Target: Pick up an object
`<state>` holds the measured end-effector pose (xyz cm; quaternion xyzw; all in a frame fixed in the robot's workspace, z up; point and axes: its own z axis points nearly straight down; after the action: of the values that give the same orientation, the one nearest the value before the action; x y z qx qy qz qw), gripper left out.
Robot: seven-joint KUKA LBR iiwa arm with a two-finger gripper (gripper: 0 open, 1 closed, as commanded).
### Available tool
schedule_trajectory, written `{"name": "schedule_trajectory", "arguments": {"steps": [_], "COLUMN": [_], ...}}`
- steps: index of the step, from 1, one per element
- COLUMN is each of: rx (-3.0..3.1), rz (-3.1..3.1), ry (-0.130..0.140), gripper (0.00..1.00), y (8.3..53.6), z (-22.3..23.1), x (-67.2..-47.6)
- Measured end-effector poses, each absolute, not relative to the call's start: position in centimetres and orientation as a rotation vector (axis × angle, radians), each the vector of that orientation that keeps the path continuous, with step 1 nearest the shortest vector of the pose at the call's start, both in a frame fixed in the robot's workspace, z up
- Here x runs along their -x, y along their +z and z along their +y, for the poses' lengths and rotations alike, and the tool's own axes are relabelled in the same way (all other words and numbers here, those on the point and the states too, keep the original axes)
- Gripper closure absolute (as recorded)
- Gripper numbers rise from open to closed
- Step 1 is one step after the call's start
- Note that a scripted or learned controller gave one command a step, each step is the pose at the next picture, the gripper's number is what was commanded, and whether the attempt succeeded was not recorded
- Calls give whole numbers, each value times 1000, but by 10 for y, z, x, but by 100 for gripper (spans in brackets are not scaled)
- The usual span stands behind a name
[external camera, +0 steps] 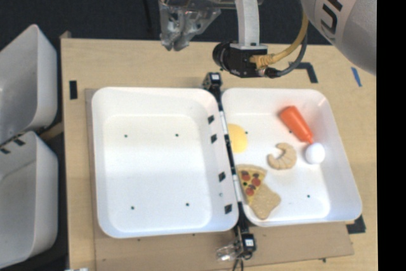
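My gripper (177, 35) hangs high above the bench's far edge, behind the left bin (152, 165), with nothing visible between its fingers. The right bin (336, 197) holds an orange carrot (296, 123), a white ball (314, 153), a tan croissant (282, 157), a yellow round piece (237, 138) against the left wall, and a pizza slice (252, 180) resting by a tan toast-like piece (262, 202). All these objects lie well away from the gripper, toward the front right.
A row of black clips (221, 155) joins the two bins along the middle divider. White containers (22, 136) stand off the bench at the left. The wooden bench top (73, 155) frames the bins.
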<state>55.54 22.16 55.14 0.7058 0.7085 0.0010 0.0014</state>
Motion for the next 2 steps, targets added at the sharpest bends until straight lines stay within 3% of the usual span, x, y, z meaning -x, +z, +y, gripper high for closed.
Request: {"name": "schedule_trajectory", "arguments": {"steps": [1, 2], "rx": [-2219, -2227], "rz": [2218, 2216], "ry": [5, -3], "gripper": [100, 100], "y": [552, 531], "z": [221, 147], "x": [-608, -554]}}
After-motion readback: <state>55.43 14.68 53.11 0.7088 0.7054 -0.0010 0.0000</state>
